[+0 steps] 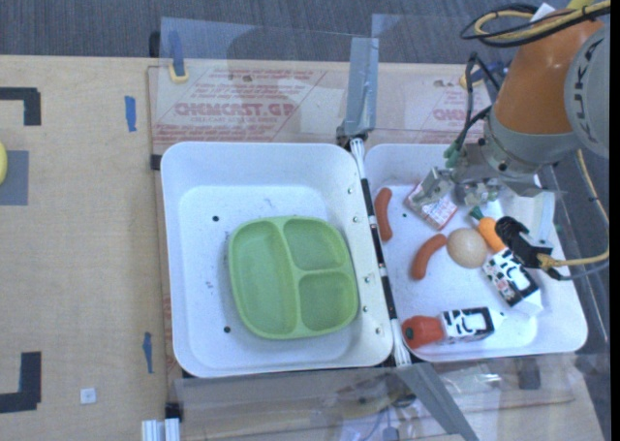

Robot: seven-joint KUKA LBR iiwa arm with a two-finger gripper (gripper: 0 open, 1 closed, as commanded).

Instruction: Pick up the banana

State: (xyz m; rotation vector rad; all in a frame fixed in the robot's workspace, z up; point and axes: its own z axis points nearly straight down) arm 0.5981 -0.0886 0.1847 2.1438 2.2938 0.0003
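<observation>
Two shallow white plastic bins sit side by side on the pale wooden desk (77,265). The left bin (184,173) holds a light green plastic plate (293,277) with three compartments, lying flat near the bin's middle, and none of its compartments has anything in it. The right bin (562,328) carries a scatter of small things: a slim red-orange sausage-shaped toy (384,213) beside the wall it shares with the left bin, a second orange sausage-shaped toy (427,255) lying at a slant, and a tan egg-shaped ball (466,248) touching its upper end. Near the front wall lie a red rounded toy (421,331) and, just beside it, a black-and-white patterned carton (468,324); another black-and-white carton (509,276) lies towards the right. A crumpled printed packet (432,201) rests at the back. The grey and orange arm's gripper (472,187) hangs over the rear of the right bin, just above the packet; how far its jaws stand apart cannot be told. No banana can be made out with certainty among the bin's contents.
</observation>
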